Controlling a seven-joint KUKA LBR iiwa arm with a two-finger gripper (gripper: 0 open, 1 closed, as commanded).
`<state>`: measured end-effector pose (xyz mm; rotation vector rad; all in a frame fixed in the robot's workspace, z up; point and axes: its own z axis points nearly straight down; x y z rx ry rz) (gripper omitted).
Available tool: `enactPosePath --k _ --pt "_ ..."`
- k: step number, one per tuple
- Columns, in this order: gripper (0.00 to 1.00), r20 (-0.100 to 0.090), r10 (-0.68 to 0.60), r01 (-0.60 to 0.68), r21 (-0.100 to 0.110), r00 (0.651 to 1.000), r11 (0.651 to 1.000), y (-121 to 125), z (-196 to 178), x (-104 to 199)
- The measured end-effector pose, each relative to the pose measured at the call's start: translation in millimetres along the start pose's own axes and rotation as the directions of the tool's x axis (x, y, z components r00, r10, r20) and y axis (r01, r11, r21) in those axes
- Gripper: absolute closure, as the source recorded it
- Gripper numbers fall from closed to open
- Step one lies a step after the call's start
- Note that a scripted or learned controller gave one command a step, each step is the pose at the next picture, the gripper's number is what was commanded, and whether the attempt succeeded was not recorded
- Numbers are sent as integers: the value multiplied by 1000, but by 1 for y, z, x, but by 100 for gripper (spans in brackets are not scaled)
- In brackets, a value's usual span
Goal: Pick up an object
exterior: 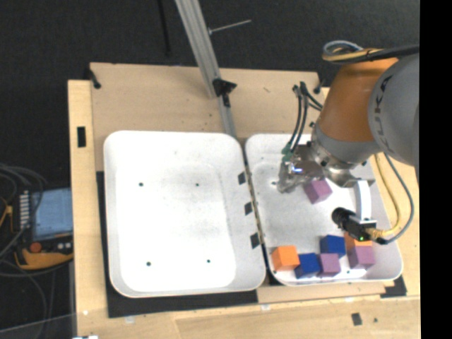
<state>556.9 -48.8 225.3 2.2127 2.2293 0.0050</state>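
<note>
Blocks are sitting in the right bin (272, 150); a purple cube (318, 190) is lying just beside the gripper (288, 179). It looks light, rigid, best pinched across flat opposite faces.

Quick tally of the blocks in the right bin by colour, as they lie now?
Purple blocks: 3
Blue blocks: 2
Orange blocks: 1
Total: 6, all in the right bin. The arm hides part of that bin, so more could sit beneath it.
</note>
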Motion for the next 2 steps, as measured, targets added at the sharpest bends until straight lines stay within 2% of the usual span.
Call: enactPosePath --k 1,2 --pt "100 0 0 0 1 1000 1000 15 4 50" --pt "100 1 3 -3 1 1000 1000 20 5 92"
